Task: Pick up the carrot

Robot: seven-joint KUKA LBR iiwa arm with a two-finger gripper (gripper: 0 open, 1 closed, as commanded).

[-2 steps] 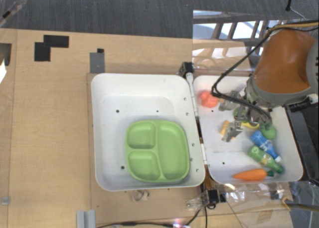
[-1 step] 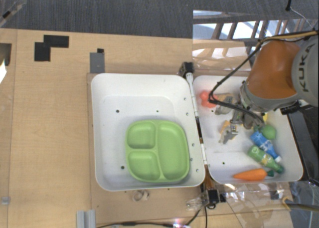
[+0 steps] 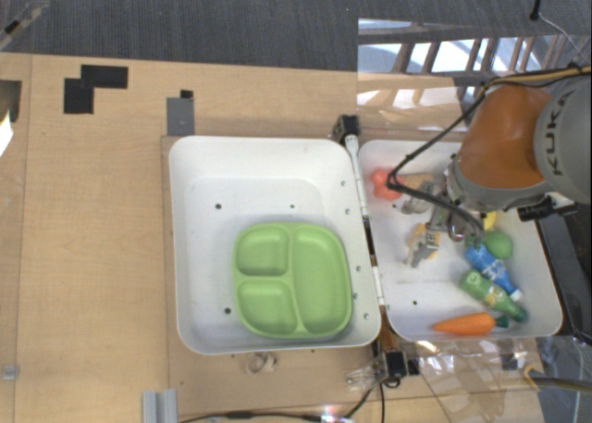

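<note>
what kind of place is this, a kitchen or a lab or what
Most likely a robotics lab test bench, not a kitchen. A KUKA arm reaches over two white bins set on a plywood bench, and the food is toy-like: a carrot and a green divided plate.

You look from one fixed camera above the counter (image 3: 92, 255), angled downward, moderately far, both white bins (image 3: 199, 190) framed, floor beyond.
</note>
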